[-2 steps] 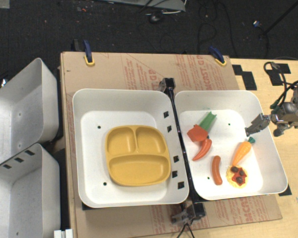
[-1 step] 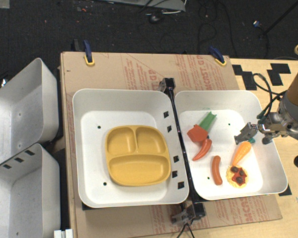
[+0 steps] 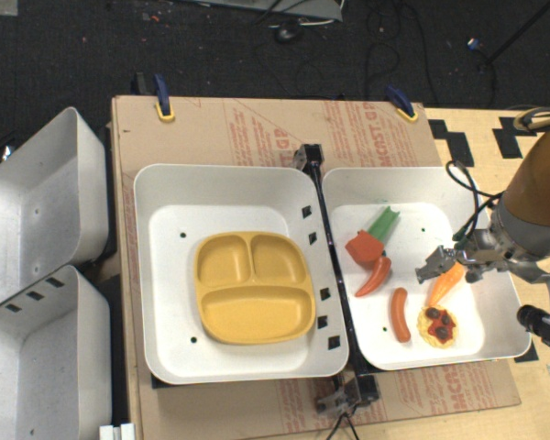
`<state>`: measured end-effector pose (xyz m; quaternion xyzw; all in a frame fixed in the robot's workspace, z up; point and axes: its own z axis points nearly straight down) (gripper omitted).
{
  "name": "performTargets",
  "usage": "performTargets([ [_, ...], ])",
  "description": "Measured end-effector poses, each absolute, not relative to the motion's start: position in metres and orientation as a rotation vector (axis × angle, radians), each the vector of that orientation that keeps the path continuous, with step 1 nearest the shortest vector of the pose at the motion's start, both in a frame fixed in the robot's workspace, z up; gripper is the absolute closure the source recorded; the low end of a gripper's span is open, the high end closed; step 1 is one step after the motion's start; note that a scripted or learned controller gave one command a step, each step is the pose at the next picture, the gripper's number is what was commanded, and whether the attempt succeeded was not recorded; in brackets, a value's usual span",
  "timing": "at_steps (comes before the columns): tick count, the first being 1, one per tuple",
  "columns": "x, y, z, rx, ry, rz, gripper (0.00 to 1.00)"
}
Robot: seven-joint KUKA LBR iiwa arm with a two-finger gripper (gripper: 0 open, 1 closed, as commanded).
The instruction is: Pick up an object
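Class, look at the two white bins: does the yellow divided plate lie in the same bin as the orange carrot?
No: the yellow divided plate lies in the left white bin, while the orange carrot lies in the right white bin.

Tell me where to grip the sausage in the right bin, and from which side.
Grip the sausage across its middle, coming straight down from above. It lies flat and nearly upright in the view, so set the fingers on its left and right long sides. The pizza slice lies close on its right.

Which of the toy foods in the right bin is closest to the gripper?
The orange carrot, lying right beside the gripper. The sausage, red pepper and small pizza lie farther off.
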<state>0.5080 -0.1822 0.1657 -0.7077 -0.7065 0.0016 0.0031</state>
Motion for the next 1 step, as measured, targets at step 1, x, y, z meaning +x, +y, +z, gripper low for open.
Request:
performTargets([
  [1,0.5081,-0.1824,0.1224,-2.219,-2.216,0.004,0.0],
])
